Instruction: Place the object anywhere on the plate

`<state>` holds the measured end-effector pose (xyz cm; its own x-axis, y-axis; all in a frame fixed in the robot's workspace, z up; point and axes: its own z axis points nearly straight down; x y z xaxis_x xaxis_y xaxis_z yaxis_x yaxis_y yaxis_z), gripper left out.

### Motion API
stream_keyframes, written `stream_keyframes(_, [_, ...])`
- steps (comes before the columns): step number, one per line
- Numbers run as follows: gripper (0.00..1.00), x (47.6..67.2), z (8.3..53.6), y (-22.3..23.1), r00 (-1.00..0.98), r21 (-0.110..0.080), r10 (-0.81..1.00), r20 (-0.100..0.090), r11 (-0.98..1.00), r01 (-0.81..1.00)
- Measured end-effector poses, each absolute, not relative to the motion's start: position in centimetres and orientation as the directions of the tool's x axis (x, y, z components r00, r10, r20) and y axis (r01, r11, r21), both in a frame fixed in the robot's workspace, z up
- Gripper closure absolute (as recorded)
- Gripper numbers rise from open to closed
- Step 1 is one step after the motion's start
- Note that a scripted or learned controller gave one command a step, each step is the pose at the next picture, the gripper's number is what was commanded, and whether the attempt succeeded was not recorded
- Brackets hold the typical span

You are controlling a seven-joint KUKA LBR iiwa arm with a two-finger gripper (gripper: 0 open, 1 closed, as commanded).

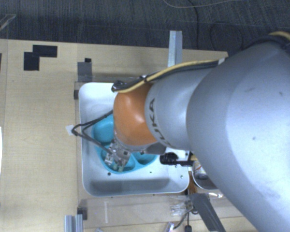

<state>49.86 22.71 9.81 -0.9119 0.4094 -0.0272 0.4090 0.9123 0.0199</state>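
Observation:
A light blue plate (104,130) lies in the left white bin (128,185), mostly hidden under the arm. My gripper (117,162) hangs low over the plate's front part, below the orange band (133,117). A small dark bit shows at its tip against the blue, too blurred to name. The arm hides the rest of the plate and much of the bin.
The big grey arm (241,124) crosses from the right and covers the right bin, of which only a sliver (203,181) shows. A black cable (89,129) loops over the left bin's left wall. Wooden bench surface (34,144) lies to the left.

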Motion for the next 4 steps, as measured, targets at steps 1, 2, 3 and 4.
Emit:
stream_keyframes(1, [1.0,48.7,14.9,23.4,-0.973,0.002,0.229,-0.002,0.973,0.229])
stream_keyframes(2, [1.0,48.8,12.4,23.3,-0.961,0.003,0.278,-0.003,0.961,0.278])
stream_keyframes(3, [1.0,53.7,11.1,19.3,-0.974,0.004,0.226,-0.004,0.974,0.226])
stream_keyframes(4, [1.0,49.3,12.6,15.7,-0.994,0.003,-0.11,-0.006,0.994,-0.11])
